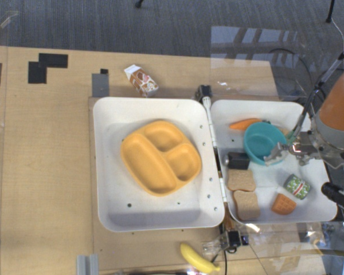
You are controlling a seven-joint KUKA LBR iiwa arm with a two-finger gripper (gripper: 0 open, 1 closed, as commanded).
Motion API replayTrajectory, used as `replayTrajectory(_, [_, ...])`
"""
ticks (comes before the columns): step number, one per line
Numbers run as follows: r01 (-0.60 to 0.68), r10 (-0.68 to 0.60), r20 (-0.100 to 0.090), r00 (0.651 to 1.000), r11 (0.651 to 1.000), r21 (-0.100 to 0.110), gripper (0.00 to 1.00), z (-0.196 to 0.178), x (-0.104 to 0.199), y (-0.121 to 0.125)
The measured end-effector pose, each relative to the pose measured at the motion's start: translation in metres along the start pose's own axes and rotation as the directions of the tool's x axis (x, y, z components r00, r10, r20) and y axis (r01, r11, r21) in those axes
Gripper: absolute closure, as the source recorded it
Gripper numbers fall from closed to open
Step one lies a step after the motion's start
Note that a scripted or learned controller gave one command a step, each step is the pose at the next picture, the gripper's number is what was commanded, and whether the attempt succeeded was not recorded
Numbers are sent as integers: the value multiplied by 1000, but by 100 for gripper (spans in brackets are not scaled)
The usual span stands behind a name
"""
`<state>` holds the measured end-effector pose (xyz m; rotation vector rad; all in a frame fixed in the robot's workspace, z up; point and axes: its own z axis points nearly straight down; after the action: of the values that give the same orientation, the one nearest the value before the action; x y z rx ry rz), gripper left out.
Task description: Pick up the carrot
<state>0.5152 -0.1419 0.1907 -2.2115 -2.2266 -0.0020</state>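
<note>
1. Two white bins sit side by side on the worktop (pixel 51 153); the left bin (pixel 112 211) holds a yellow divided plate (pixel 160 156).
2. The right bin (pixel 315 202) holds the carrot (pixel 243 124) at its far edge, touching a teal bowl (pixel 262 141).
3. The jaws (pixel 275 155) hang at the bowl's near rim; open or closed, cannot tell.

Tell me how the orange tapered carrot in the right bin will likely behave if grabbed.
The orange tapered carrot looks like smooth plastic, so probably stiff, light and a bit slippery. Its rounded, tapering shape may roll or squirt out of a pinch. It lies against the teal bowl near the white right bin's far wall, so the bowl may get nudged.
</note>
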Motion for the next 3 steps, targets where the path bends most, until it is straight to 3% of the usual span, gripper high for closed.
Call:
replayTrajectory(1, [-30, 30, 0, 1000, 999, -11, 0, -45, 57, 79])
replayTrajectory(2, [6, -6, -1, 1000, 1000, 10, 0, 77, 61, 115])
replayTrajectory(3, [-96, 96, 8, 995, 995, -22, 0, -65, -13, 130])
